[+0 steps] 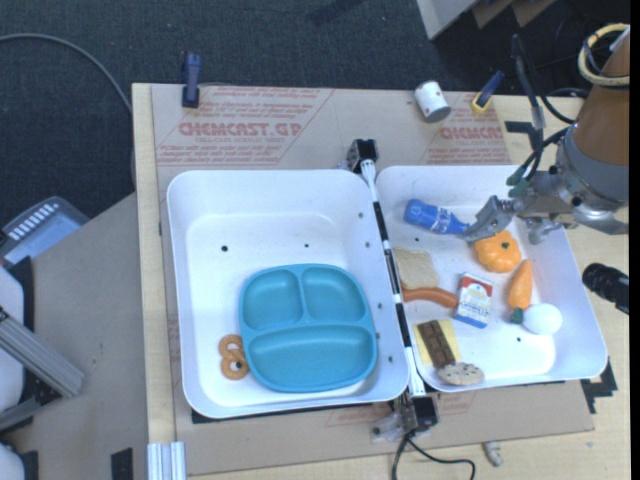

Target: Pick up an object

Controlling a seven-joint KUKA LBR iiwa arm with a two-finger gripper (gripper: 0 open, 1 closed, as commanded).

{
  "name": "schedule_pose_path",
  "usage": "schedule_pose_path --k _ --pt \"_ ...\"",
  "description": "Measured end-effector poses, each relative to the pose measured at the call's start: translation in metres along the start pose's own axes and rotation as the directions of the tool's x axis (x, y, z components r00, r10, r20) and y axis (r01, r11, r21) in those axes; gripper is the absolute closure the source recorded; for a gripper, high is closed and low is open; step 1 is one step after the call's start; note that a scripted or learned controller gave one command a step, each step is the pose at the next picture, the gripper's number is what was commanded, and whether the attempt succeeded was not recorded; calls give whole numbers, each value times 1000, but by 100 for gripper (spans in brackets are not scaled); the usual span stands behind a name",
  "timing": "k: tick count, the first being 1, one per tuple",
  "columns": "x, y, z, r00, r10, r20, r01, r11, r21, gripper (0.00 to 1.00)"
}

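Camera view: gripper (508,220), finger state hidden, hangs over orange fruit (498,253) in right bin (590,343). You should drop straight, avoiding carrot (520,286) and blue bottle (435,218).

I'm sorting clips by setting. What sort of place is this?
Probably a robotics lab bench set up for grasping trials. Two white bins sit on a cardboard-covered bench, toy food such as a carrot fills the right one, and a robot arm's claw reaches in.

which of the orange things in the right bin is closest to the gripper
The round orange fruit, right under the gripper. The carrot lies further toward the near wall.
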State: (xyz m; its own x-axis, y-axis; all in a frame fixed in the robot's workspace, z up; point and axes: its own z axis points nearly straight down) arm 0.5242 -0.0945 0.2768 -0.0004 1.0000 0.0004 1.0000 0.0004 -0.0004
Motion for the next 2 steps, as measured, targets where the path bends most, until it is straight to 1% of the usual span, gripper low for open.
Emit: schedule_pose_path --k 1,2 --pt "-49 41 18 1000 1 2 -1 1000 -2 0" --pt "-90 69 77 1000 1 1 -1 1000 0 0"
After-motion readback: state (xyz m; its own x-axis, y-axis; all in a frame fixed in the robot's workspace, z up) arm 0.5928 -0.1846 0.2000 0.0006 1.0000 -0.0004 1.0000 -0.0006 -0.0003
